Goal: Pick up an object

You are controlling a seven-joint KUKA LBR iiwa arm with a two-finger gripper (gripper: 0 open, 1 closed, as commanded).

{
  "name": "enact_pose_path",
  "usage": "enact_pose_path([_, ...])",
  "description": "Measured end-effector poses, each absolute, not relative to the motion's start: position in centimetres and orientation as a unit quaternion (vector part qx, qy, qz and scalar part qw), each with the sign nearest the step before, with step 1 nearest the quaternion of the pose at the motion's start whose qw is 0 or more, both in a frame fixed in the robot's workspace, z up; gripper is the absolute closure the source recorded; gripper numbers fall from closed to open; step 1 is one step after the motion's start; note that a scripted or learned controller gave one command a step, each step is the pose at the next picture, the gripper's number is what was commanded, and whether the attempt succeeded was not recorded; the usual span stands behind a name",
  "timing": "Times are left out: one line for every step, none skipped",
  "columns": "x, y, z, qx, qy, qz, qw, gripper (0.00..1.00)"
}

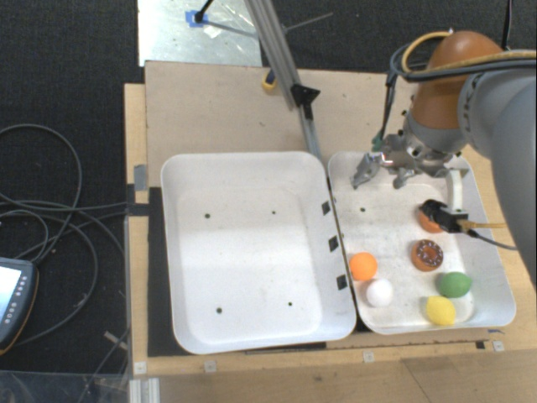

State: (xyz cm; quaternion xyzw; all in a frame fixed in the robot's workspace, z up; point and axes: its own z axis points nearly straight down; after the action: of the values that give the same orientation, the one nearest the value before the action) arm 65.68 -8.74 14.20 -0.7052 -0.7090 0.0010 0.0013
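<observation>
The grey two-finger gripper [382,173] is hovering with jaws spread wide and holding nothing over the far end of the right shallow white plastic bin [491,305], while the round orange ball [363,266] is lying ungrasped near that bin's front-left corner, so the pick is not yet begun.

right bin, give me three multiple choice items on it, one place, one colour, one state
1. Where are the balls?
A. left bin
B. right bin
C. the floor

2. What colour is the ball beside the orange ball?
A. white
B. blue
C. black

3. The pincer is
A. inside the left bin
B. above the right bin's far end
C. resting on the yellow ball

Answers: 1 B, all lie in the right bin. 2 A, the white ball touches the orange ball. 3 B, the pincer hangs there, far from the yellow ball.
</observation>
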Motion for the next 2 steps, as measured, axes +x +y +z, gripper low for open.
enact_pose_path([65.6, -8.7, 9.0, -0.706, -0.709, 0.0010, 0.001, 0.00])
enact_pose_path([65.9, -8.7, 10.5, -0.705, -0.709, -0.0016, -0.002, 1.00])
